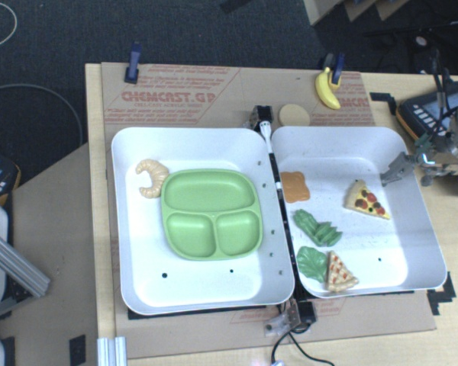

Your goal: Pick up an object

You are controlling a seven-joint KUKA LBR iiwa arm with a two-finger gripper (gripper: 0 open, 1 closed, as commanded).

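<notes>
At about 3 o'clock, over the right bin's (412,227) edge, the gripper (401,169) hangs with nothing in it; I cannot tell its state. Just beside it lies the pizza slice (366,200). It looks light, hard, flat. Pinch its side edges.

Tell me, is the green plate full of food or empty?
Empty. The green plate in the left bin shows only bare green in all three sections. The croissant lies beside it on the bin floor.

Red print "CHEMCAST G.P" on brown board (183,90) behind bins; smaller lines unreadable.
</notes>
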